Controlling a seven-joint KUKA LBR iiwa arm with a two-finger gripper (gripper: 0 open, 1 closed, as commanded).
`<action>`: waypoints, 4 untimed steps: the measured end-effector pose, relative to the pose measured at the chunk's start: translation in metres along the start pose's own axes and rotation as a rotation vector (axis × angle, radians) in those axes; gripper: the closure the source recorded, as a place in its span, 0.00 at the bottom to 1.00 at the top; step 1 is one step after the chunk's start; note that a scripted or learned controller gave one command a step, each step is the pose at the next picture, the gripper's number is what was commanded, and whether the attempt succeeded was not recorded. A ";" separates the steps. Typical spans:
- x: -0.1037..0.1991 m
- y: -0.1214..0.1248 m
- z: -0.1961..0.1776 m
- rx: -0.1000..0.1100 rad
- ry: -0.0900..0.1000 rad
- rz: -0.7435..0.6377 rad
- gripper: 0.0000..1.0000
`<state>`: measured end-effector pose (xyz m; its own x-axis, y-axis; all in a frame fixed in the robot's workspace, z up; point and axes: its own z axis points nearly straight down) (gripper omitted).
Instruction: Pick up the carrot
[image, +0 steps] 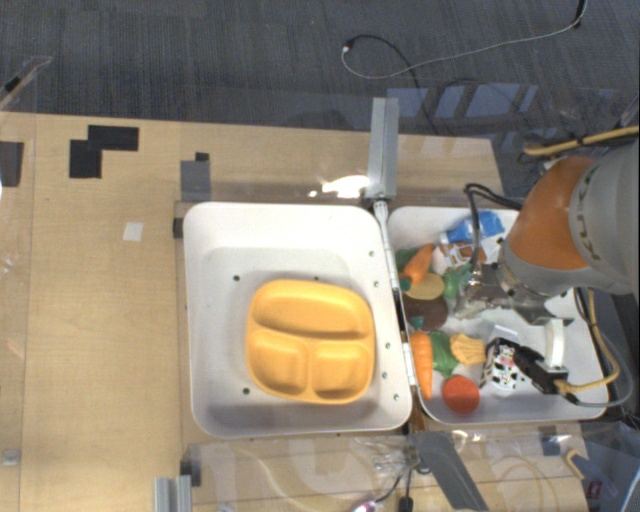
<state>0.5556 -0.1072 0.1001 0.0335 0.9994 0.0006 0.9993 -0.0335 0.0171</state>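
Observation:
The carrot (423, 366) is orange with a green top. It lies lengthwise against the left wall of the right bin (596, 398), near the front. My gripper (478, 294) hangs over the middle of that bin, up and to the right of the carrot and apart from it. The grey arm with its orange band (545, 228) hides what lies under the wrist. Nothing from the bin is seen lifted.
Around the carrot lie a red ball (461, 393), a black-and-white cow toy (500, 368), a pale yellow piece (466, 348) and a second orange-and-green toy (418, 263) further back. The left bin (205, 300) holds a yellow divided tray (310, 338).

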 end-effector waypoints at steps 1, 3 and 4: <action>-0.008 -0.017 -0.076 0.015 -0.002 0.106 1.00; 0.004 -0.042 -0.063 0.018 -0.002 0.121 1.00; -0.056 -0.063 -0.094 0.014 -0.002 -0.010 1.00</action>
<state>0.4888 -0.1607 0.1932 0.0240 0.9997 -0.0012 0.9997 -0.0240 0.0031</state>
